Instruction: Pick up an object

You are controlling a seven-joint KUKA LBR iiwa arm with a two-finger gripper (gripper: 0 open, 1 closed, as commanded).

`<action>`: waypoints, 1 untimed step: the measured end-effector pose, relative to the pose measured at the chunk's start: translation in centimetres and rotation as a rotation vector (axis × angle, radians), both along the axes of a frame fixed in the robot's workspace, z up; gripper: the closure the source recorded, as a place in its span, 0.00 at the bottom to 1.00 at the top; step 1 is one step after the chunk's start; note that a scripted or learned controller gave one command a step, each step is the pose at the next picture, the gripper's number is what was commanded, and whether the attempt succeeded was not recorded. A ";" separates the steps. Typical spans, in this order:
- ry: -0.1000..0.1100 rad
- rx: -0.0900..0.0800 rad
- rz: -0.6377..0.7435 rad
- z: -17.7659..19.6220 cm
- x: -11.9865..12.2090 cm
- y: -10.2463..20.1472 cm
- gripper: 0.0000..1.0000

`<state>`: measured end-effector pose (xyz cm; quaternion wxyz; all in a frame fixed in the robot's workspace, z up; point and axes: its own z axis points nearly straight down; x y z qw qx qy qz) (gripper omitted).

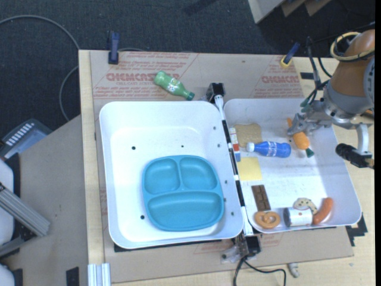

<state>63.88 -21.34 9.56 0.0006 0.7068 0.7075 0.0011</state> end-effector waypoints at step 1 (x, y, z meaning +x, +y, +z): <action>0.003 0.000 0.000 -1.1 -0.6 4.6 1.00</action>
